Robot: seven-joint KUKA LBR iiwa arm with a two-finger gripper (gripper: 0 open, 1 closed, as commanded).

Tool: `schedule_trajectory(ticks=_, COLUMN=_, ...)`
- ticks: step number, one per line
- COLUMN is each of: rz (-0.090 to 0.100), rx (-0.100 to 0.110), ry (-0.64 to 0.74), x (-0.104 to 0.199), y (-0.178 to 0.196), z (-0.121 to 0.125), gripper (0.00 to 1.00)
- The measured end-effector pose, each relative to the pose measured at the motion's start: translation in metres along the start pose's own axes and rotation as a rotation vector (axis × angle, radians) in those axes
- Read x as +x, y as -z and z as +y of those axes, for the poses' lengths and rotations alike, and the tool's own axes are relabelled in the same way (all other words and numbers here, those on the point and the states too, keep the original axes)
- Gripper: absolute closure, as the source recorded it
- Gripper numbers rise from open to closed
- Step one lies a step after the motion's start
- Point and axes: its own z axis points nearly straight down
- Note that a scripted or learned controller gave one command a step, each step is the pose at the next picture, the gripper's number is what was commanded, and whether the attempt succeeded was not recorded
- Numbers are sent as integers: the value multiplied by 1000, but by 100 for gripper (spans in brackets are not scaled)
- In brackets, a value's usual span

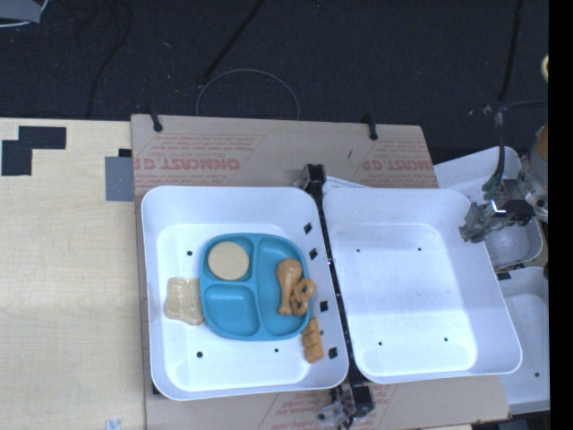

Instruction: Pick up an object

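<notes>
Objects all sit in the left bin (161,365), on or beside the blue tray (235,310): a round tan disc (227,261) in its upper-left compartment, a pretzel-like piece (294,287) in its right one, a pale slab (183,300) touching its left edge, a small brown piece (312,339) by its lower-right corner. My gripper (488,219) hangs far right of the tray, past the right bin (501,330); I can't tell its state. Risks as I see them: closing on the tray's rim or dividers, or the flat disc slipping.

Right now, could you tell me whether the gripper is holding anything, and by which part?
Nothing is held as far as can be seen: the gripper sits at the right bin's right edge, far from the items by the blue tray.
</notes>
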Motion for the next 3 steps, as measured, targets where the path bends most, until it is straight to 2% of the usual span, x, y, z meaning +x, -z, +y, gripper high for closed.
schedule_trajectory(ticks=1, rz=2, rx=4, ry=1, x=46, y=4, z=-6, gripper=100)
schedule_trajectory(ticks=2, rz=3, rx=6, ry=2, x=94, y=-11, z=-10, gripper=100)
schedule_trajectory(ticks=3, rz=4, rx=5, ry=4, x=152, y=-12, z=-12, gripper=100)
